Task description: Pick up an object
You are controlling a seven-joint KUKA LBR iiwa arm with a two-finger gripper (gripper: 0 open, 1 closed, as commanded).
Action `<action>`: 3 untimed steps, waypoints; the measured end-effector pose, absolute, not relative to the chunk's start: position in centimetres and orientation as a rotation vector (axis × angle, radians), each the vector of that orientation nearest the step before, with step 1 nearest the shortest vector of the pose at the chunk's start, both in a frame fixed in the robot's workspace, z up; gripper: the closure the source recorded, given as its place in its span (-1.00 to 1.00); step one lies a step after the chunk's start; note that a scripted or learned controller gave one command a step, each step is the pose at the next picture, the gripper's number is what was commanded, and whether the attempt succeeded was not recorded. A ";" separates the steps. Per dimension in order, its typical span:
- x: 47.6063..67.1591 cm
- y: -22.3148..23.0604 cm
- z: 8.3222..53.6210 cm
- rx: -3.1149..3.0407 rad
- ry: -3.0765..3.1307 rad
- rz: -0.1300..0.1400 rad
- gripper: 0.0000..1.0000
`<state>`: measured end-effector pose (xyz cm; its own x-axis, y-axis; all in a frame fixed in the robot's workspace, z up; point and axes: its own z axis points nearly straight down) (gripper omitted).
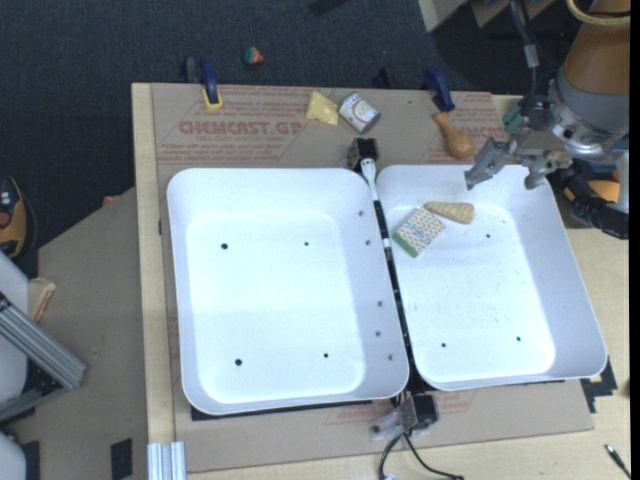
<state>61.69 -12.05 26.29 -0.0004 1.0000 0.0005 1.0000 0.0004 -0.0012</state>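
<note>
White plastic lies bare under the hand, apparently released and empty, mid-approach; next it must descend onto the tan wedge just inward.

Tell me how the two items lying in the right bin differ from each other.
The patterned packet is squarish with a green and white dotted print; the tan wedge is plain, elongated and tapers to a point. The patterned packet lies nearer the divider between the bins, the tan wedge farther right and nearer the back wall. They share the right bin, both lying flat in its rear left part, close together, below and left of the gripper.
</note>
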 end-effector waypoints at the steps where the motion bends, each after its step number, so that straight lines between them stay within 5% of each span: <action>1: 61.7 -12.0 27.4 -2.221 -2.224 -0.002 1.00; 2: 67.0 -6.9 39.0 -2.224 -2.239 -0.018 1.00; 3: 61.6 -11.7 41.1 -2.223 -2.217 0.003 1.00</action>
